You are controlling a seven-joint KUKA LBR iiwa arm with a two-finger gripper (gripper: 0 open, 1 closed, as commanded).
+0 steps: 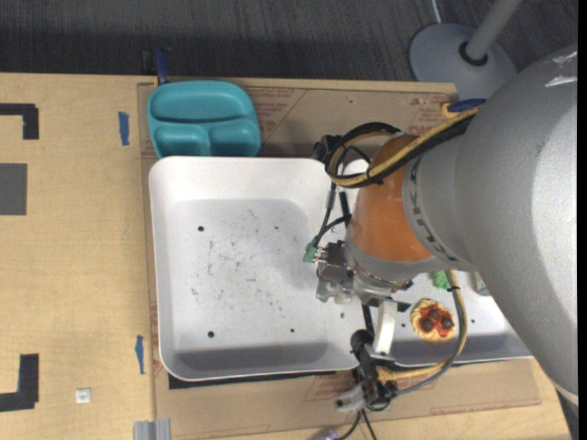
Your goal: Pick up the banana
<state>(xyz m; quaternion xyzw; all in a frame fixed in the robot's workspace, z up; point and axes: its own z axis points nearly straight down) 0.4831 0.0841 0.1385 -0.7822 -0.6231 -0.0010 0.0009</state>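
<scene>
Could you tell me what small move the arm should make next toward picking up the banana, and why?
Probably lift the arm straight up a little. Its bulk hangs low over the right bin, covering most of it; I can make out just a small pizza-like toy and a green scrap, and cannot see a banana.

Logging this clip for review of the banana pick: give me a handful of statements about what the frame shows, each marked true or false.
1. A teal plastic divided tray sits beyond the left shallow white bin, outside it. True.
2. The grey arm with the orange band reaches over the divide between the bins. True.
3. The teal tray lies inside the left bin. False: it rests on the bench behind the bin's rim.
4. A small round pizza-like toy lies in the right bin. True.
5. A yellow banana hangs clamped in plain sight. False: no banana is seen held.
</scene>
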